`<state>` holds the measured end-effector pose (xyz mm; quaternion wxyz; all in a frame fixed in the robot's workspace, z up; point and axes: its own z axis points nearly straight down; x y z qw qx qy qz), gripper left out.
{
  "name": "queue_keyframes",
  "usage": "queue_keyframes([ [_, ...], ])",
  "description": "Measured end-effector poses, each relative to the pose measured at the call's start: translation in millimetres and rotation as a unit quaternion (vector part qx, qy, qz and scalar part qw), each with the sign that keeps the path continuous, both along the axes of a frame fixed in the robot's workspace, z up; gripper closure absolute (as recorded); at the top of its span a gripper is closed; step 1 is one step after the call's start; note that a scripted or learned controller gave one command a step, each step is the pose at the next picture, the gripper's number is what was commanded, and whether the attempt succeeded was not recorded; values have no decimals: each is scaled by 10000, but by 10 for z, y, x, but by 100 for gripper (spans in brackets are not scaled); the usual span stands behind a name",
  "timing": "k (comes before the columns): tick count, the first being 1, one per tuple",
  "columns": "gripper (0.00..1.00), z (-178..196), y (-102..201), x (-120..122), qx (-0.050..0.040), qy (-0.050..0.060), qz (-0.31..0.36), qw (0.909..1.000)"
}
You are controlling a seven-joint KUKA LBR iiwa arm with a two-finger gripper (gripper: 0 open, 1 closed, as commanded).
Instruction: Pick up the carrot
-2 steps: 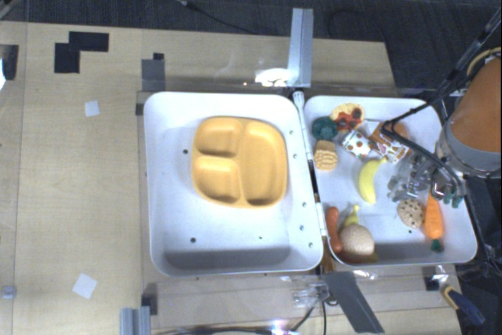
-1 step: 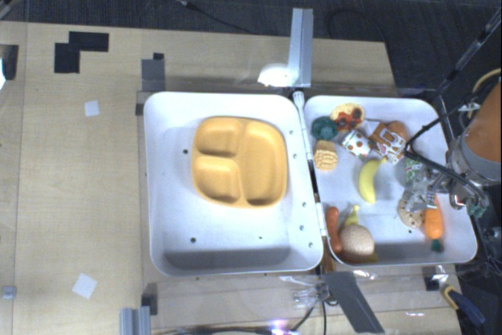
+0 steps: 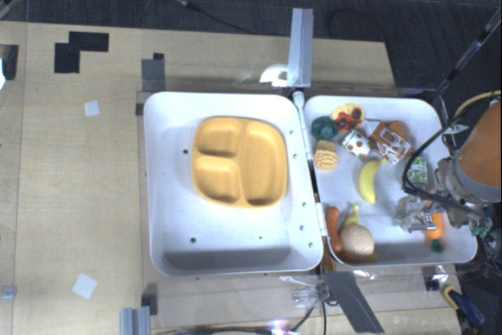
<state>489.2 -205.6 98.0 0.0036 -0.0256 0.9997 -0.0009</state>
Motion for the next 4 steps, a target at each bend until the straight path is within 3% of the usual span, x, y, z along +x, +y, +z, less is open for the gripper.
queue_keyframes([
  [1,100,124,5,38,-12,-56,10,10000],
  [2,100,-80,8,112,-9,-16,671,9977],
  [3,100,749,651,481,-5,-45,805,9967],
  [4,100,138,-12,100,-9,11,1965,9805],
])
